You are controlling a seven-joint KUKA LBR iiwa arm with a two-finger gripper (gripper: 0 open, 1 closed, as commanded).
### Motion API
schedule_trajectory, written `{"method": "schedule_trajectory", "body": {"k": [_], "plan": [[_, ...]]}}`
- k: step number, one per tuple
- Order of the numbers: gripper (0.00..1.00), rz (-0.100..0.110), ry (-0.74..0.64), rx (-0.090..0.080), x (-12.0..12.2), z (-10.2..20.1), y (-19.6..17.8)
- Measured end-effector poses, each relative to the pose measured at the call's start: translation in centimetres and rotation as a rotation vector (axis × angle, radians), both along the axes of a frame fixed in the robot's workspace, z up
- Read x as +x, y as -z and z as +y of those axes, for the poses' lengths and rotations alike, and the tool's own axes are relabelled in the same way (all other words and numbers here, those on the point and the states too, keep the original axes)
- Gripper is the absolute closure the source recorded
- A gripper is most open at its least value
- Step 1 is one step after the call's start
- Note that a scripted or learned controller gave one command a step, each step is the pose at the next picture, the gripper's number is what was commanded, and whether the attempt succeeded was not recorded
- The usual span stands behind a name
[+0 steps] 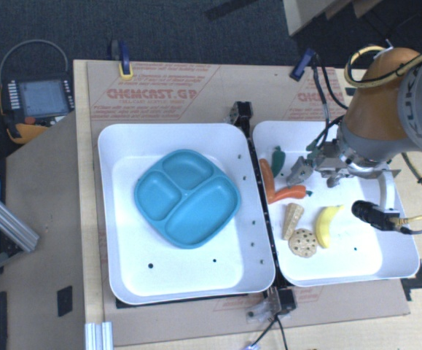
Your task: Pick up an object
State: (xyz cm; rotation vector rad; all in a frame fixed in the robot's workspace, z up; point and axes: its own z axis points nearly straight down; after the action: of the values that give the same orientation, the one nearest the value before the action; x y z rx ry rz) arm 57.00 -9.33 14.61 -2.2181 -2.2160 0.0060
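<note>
Two shallow white bins sit side by side on a brown board. The left bin (pixel 123 159) carries a blue divided plate (pixel 187 197), lying flat near its middle, three compartments facing up.

The right bin (pixel 364 261) holds the small toy foods, gathered along its left side. An orange carrot (pixel 267 179) lies along the left wall, and a second orange carrot (pixel 289 193) lies crosswise just beside it, its green end toward the bin's middle. A small green piece (pixel 278 155) sits near the far left corner. Nearer the front edge, a tan ice-cream cone (pixel 292 219) points toward the carrots, a round speckled cookie (pixel 302 243) lies just below it, and a yellow banana (pixel 326 225) rests right beside both, toward the bin's middle.

The grey arm with its orange band (pixel 385 86) reaches in over the far right of this bin. The gripper (pixel 298 170) hangs low over the bin's far left part, close to the green piece and the carrots. Whether its pincer stands wide or narrow cannot be told, and nothing is seen between its tips.
</note>
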Motion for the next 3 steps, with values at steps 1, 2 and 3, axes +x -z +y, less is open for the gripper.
{"method": "schedule_trajectory", "body": {"k": [1, 2, 3], "plan": [[0.00, 0.000, 0.000, 0.000, -0.3, 0.0, 4.3], [1.00, -0.009, 0.001, -0.006, -0.1, -0.3, 2.9], [1.00, -0.013, 0.000, -0.004, -0.3, -0.8, -1.6]]}}
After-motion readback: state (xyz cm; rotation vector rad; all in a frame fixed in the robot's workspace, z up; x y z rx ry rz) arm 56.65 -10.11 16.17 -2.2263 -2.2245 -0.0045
